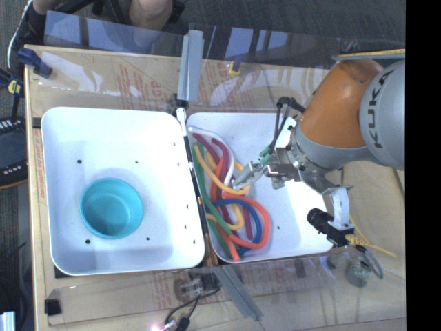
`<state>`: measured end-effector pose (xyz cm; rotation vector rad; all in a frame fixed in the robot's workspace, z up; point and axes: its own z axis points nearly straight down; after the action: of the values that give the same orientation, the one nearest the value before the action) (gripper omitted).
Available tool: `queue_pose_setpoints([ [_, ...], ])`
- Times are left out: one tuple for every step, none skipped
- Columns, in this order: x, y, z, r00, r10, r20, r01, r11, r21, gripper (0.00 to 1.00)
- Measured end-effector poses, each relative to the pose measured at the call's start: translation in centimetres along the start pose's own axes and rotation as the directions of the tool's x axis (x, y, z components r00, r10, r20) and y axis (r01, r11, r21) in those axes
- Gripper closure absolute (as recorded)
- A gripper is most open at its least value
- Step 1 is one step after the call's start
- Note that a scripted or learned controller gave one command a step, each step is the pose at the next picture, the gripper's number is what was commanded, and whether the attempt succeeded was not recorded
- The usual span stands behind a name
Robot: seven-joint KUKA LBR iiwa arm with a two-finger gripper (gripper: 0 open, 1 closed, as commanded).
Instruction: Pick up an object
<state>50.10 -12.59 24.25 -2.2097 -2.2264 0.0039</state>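
Leftmost, a blue cup (111,207) sits well apart from the tangled coloured rings (231,202) in the right bin (296,236). Touching the tangle's upper right edge, the gripper (242,178) may snag several loops or slip off; whether it is apart or closed, I cannot tell.

Both white bins (110,126) look like smooth matt plastic. The teal bowl (111,208) has a smooth plastic look with a faint sheen. The tangle of coloured rings (231,198) looks like glossy, rubbery plastic tubing. The counter (103,78) is pale wood with a clear film over it. The arm's orange band (337,109) is glossy; the pincer (242,179) looks like bare metal.
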Motion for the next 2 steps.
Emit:
queue_pose_setpoints([
  [-5.1, -1.0, 9.7, 0.981, 0.194, 0.000, -0.194, 0.981, 0.001, 0.00],
  [-7.7, 0.1, 14.7, 0.987, 0.159, 0.001, -0.159, 0.987, -0.010, 0.00],
])
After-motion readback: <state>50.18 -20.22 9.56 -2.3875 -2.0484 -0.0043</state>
